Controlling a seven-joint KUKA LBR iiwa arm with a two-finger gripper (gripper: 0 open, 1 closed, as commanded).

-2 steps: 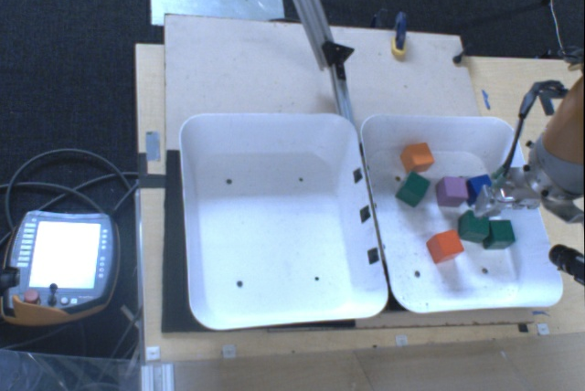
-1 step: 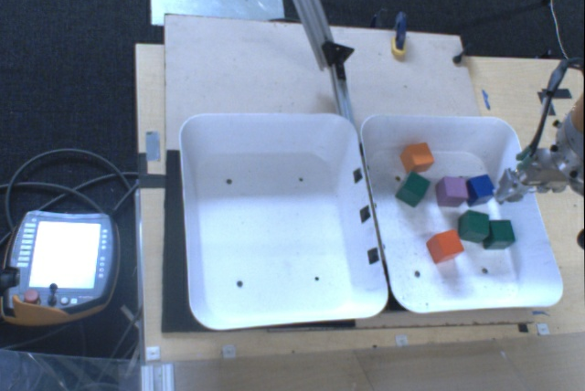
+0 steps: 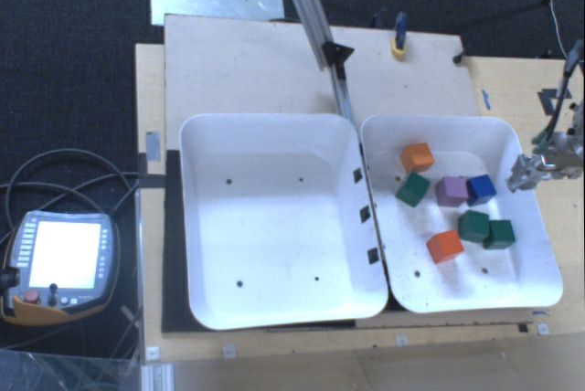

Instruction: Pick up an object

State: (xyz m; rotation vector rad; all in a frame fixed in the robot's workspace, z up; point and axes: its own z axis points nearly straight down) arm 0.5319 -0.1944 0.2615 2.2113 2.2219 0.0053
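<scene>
Currently the table (image 3: 238, 69) carries two white bins side by side: left bin (image 3: 274, 289) and right bin (image 3: 521, 280). A teach pendant (image 3: 59, 266) sits off the table's left edge with cables looped behind it. A metal strut (image 3: 306, 1) runs diagonally down from the top to the gap between the bins. Only the arm's end reaches in at the right edge, over the right bin's right rim, about level with the blue cube; the jaws (image 3: 530, 172) are too small and blurred, so I cannot tell whether they are released or clenched, and nothing is visibly between them. All blocks lie in the right bin: an orange cube (image 3: 417, 156) at top, a green cube (image 3: 412, 189) below it, a purple cube (image 3: 451, 190) touching a blue cube (image 3: 481, 188), two dark green cubes (image 3: 473, 226) (image 3: 499, 235) side by side, and another orange cube (image 3: 444, 246) lowest.
</scene>
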